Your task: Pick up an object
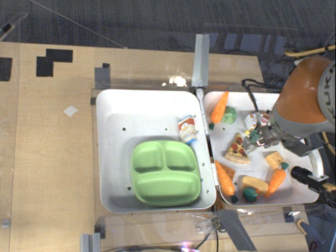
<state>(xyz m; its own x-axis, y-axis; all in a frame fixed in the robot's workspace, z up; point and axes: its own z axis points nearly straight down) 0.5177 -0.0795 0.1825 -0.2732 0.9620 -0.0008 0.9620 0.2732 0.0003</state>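
Two white bins side by side on the wooden surface [52,156]. Left bin [113,140]: green divided tray [165,173] toward the near side, a small printed packet [187,129] just beyond its far right corner. Right bin [302,196]: toy food scattered. Carrot [218,108] at far left touching a green broccoli piece [229,115]; pizza slice [238,152] mid-bin; second carrot [225,178] along the near left wall; yellow bread piece [254,183] and third carrot [276,180] near the front. Arm reaches in from the right, gripper [258,135] low over the bin, just right of the pizza slice. Finger spread cannot be told; nothing visibly grasped.
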